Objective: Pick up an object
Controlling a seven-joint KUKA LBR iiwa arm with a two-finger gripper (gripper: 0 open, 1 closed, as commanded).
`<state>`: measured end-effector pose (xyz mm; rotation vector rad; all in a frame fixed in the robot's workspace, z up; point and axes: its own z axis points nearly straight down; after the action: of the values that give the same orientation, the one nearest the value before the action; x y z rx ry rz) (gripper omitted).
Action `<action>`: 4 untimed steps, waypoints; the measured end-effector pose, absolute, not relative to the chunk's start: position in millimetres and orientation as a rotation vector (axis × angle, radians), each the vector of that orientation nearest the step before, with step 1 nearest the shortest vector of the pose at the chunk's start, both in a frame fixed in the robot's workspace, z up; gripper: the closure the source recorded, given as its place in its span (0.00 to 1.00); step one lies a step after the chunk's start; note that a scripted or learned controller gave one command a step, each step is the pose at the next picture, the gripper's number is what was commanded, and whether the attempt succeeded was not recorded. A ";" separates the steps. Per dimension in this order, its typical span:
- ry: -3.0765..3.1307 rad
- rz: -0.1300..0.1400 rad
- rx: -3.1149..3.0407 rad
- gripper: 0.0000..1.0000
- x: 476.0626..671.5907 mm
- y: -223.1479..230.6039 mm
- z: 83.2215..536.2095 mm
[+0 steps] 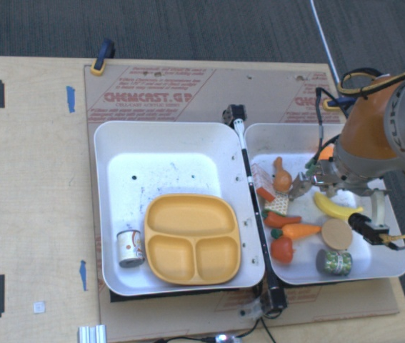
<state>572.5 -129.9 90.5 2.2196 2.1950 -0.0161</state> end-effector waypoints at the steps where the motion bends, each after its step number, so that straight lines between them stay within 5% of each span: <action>1: 2.202 -0.002 2.216 0.00 564.6 -112.0 88.5; 2: 2.216 0.005 2.218 0.00 525.1 -105.4 86.9; 3: 2.213 0.009 2.217 1.00 526.4 -105.3 97.4; 4: 2.205 0.003 2.215 0.00 526.3 -109.3 98.3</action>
<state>526.3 -109.3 98.3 2.2152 2.2053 0.0033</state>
